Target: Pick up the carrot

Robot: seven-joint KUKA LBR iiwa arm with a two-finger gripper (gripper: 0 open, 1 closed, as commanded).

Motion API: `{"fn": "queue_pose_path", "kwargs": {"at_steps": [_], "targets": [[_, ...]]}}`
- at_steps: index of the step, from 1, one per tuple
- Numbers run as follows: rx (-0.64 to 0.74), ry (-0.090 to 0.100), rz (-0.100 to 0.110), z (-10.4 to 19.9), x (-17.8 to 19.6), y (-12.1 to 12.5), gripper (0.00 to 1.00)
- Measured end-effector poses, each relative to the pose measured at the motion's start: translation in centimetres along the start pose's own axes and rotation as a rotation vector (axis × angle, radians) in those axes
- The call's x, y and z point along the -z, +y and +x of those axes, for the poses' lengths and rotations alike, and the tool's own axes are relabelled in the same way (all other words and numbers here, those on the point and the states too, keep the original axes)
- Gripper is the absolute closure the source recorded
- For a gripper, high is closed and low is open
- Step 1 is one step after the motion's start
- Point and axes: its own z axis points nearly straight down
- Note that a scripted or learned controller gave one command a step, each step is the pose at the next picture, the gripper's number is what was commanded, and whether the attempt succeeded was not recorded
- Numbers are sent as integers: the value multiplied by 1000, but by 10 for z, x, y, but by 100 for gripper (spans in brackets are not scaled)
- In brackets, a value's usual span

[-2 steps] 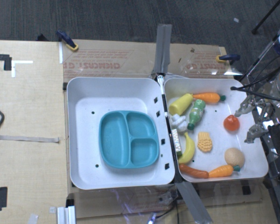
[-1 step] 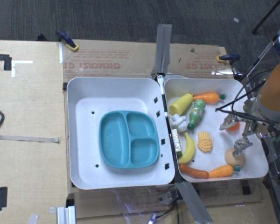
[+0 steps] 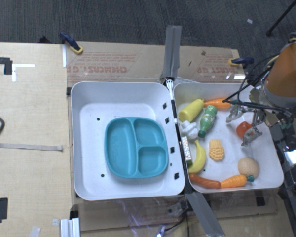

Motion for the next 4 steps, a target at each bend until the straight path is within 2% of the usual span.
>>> {"fn": "queue_pose_path", "kwargs": {"at_steps": [1, 2, 3, 4], "targets": [[-269, 30, -11, -48, -4, -19, 0], [-356, -1, 1, -55, 65, -21, 0], [-512, 1, 0, -52, 27, -19, 0], [-629, 2, 1, -53, 38, -13, 0]]}}
